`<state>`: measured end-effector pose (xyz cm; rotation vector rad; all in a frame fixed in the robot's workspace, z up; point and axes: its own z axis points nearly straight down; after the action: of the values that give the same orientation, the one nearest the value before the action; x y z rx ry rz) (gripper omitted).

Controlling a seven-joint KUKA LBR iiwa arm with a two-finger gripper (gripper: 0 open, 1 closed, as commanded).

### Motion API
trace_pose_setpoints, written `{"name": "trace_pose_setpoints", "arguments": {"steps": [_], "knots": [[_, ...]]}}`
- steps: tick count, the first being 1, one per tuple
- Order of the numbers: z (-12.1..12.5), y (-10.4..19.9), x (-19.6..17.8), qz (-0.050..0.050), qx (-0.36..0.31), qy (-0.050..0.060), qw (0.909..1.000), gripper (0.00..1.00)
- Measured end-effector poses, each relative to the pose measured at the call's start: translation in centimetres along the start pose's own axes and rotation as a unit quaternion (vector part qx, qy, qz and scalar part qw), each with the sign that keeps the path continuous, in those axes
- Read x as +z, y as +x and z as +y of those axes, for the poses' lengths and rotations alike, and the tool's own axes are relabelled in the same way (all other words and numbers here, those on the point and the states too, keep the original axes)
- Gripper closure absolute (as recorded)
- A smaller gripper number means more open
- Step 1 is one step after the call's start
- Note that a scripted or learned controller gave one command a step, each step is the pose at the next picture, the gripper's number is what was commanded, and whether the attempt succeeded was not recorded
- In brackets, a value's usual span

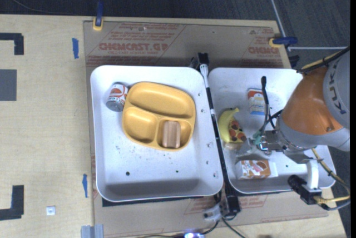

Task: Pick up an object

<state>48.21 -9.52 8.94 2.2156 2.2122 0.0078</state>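
The arm's wrist, grey with its orange band, reaches in from the right and hangs low over the middle of the right bin [311,184], with the gripper [261,142] pointing down just right of a yellow banana-like toy [229,125] and just beyond a small wrapped packet [253,168] at the bin's near side. Whether the gripper is parted or closed cannot be told, since the wrist and its cables hide that part. Nothing can be seen held. The likeliest target seems to be the yellow toy, which lies against the left wall of the right bin; it looks light, smooth and curved, probably hard plastic, so it may slip or roll, and a grasp across its narrow middle would suit best. The packet looks light, soft and crinkly, apt to slide on the white floor, and is best pinched across its short width. A small orange-and-white carton [256,102] lies toward the far side. In the left bin [111,175] sit a yellow divided tray [150,100] with a tan block [171,134] in one compartment, and a can [116,96] touching the tray's far-left edge.
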Motion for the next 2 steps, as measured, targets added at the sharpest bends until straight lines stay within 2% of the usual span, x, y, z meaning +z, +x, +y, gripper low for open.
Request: {"name": "trace_pose_setpoints", "arguments": {"steps": [1,2], "knots": [[0.26,-0.5,-1.12,-0.007,0.002,-0.006,1.0,1.0],[0.24,-0.49,-1.1,-0.006,0.002,-0.006,1.0,0.0]]}}
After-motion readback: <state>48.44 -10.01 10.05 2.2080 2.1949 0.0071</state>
